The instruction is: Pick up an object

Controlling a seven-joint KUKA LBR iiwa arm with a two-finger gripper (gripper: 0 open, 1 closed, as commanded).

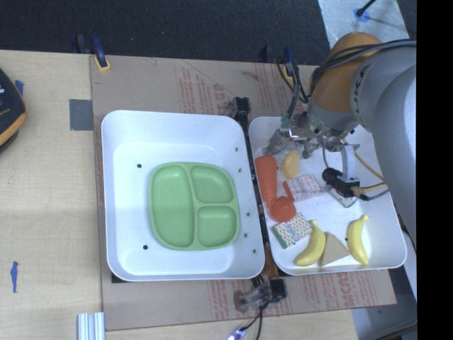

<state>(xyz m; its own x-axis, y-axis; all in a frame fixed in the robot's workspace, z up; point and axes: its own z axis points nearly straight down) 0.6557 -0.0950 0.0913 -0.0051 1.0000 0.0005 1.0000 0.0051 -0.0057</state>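
The task is at an early stage, as I judge it: no object is lifted yet. The gripper (306,142) is low over the far end of the right bin (386,261), just beside a small yellow piece (291,163) and the top of the carrot (267,178). Nothing is seen between its parts. How far the jaws are open I cannot tell, because the wrist and cables cover them. What is left is the whole grasp and the lift.

All loose objects lie in the right bin. I count two bananas: one (311,247) at the near edge and one (359,238) more to the right. Between them is one tan wedge (333,250). There is one carrot, one red piece (283,209) touching its lower end, one small yellow piece, one pale packet (305,186) and one green-edged packet (291,229).

The left bin (124,261) holds one green tray (192,205) with three compartments. So there are two bins and one tray.
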